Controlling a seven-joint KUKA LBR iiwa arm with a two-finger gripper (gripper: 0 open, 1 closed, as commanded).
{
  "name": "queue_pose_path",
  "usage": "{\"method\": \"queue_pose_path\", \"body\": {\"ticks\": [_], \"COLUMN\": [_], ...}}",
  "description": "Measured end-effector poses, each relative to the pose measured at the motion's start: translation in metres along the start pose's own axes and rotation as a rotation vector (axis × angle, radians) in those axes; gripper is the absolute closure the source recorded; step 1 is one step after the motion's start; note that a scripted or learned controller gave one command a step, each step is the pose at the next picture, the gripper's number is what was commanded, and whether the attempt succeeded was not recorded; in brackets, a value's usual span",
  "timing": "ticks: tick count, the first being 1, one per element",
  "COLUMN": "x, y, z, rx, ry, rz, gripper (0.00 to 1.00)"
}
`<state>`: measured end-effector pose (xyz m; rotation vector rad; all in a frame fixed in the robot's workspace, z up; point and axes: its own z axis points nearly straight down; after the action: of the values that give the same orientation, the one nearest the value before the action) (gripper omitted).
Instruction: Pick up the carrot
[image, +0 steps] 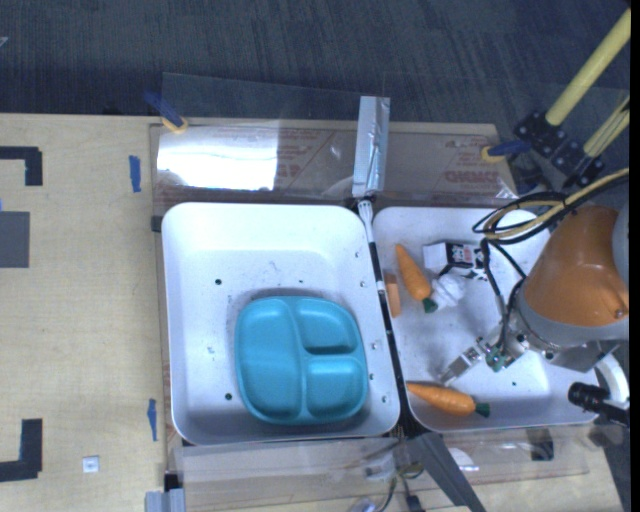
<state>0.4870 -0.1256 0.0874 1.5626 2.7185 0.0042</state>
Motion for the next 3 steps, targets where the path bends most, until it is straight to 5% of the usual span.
{"method": "queue_pose_path", "body": {"ticks": [1,2,3], "x": [-0.038,-0.033,-0.035], "y": [0.121,0.099,0.102], "z": [-0.068,0.001,-0.014], "rx": [-0.002,0.0,-0.009], "ry": [0.0,0.0,-0.006], "rz": [0.152,0.086,0.086], "gripper": [0.0,0.0,1.0]}}
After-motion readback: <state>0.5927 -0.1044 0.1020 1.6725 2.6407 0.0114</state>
